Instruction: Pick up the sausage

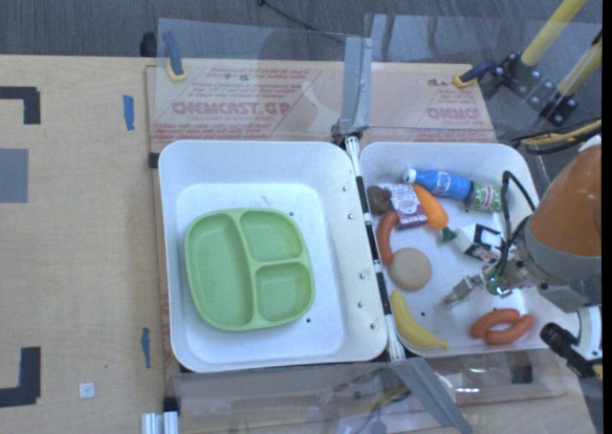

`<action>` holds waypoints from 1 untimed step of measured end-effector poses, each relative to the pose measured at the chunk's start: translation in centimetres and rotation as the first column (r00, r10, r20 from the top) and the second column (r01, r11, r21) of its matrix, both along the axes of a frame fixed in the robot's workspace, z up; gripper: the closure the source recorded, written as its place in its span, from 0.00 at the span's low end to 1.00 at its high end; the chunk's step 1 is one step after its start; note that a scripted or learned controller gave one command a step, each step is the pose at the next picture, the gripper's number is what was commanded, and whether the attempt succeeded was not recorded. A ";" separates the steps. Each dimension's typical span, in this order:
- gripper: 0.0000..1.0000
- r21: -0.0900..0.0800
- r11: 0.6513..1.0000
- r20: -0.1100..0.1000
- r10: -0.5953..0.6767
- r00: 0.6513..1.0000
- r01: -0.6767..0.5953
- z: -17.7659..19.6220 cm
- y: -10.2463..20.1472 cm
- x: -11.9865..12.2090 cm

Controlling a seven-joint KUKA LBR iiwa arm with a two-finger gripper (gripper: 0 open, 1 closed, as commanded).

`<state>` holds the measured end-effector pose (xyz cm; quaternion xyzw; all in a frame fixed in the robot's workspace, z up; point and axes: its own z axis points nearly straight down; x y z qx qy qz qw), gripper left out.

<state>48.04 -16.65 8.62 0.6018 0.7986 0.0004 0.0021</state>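
1. The orange-red plastic sausage (pixel 500 325), which looks like two plump links side by side, lies on the floor of the right-hand shallow white bin (pixel 381 166). It is close to that bin's lower right corner as the camera sees it, and nothing rests on it.
2. Its long axis runs roughly left to right across the bin, with the right end tipped a little towards the bin's far wall.
3. The metal gripper (pixel 463 291) hangs over the middle of the same bin's lower half, at the end of the grey arm with the orange band (pixel 572 222). The arm enters over the bin's right wall.
4. From the gripper, the sausage lies to the lower right, back towards the arm's own side. The two are near each other but apart, with bare bin floor between them.
5. I cannot tell whether the gripper is spread or pressed together, because its tip is small and glinting. Nothing is visibly pinched in it.
6. By my reading, the move depends on shifting towards the bin's lower right corner and closing across the sausage's short width.
7. A slim red curved toy (pixel 385 234) by the bin's left wall could also pass for a sausage. It lies farther away, beyond the beige ball (pixel 411 268).
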 end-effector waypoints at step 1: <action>1.00 -0.002 1.000 0.005 0.000 1.000 0.000 1.1 -0.1 0.1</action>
